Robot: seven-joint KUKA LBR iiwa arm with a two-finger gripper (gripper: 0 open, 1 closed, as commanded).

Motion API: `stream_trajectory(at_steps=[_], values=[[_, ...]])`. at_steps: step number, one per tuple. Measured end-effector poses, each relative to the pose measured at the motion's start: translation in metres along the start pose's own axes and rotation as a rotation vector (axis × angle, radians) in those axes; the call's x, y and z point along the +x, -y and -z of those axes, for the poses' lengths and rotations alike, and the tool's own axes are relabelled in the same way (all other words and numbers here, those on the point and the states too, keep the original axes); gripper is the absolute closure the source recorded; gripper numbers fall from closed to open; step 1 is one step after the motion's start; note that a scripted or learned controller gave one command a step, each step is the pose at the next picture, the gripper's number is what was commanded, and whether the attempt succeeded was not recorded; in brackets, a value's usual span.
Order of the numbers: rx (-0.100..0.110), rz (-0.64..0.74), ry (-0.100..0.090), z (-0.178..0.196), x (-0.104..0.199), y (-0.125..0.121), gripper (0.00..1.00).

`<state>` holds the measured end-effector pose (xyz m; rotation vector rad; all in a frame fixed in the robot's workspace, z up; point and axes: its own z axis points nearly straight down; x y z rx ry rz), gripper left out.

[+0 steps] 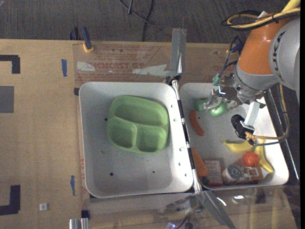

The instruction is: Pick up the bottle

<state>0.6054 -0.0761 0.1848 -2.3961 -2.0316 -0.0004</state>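
The bottle (242, 173) lies on its side at the near edge of the right bin (281, 175), pale with a brown and red label. My gripper (214, 101) hangs over the far left part of that bin, well away from the bottle. A small green round thing (218, 110) sits right under the gripper's tip; I cannot make out whether it is held.
The right bin also holds a red sausage-like piece (196, 123), an orange carrot (199, 162), a small card box (213, 171), a yellow banana (240, 146) and an orange ball (251, 158) next to the bottle. A green divided plate (138, 124) lies in the left bin (95, 166).
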Motion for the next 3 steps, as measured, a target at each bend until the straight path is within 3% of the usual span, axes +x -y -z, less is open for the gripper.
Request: stream_trajectory(at_steps=[1,2,3], values=[[0.004,-0.112,0.000,-0.001,0.054,0.029,1.00],[0.000,-0.208,0.001,0.067,0.116,0.034,1.00],[-0.001,-0.250,0.001,0.075,0.126,0.038,1.00]])
